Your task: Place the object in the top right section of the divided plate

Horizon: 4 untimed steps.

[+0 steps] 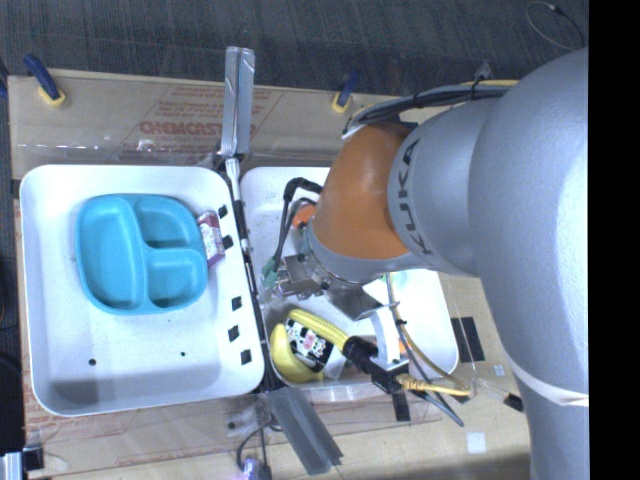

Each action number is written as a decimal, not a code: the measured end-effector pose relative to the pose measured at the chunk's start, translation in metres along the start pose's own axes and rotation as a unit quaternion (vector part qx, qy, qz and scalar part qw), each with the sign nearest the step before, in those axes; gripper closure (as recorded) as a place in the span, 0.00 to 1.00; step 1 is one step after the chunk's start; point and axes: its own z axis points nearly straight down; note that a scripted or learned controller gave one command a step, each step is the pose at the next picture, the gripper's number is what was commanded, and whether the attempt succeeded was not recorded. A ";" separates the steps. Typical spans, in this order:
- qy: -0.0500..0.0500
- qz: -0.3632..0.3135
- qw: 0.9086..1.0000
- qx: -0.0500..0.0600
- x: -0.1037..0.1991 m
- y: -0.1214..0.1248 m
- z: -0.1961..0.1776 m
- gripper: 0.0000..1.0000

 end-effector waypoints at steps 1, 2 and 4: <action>0.000 -0.057 0.998 0.000 0.058 0.003 0.000 1.00; -0.001 -0.040 0.999 -0.001 0.069 0.043 -0.028 1.00; 0.000 -0.111 0.994 0.000 0.031 -0.002 -0.005 1.00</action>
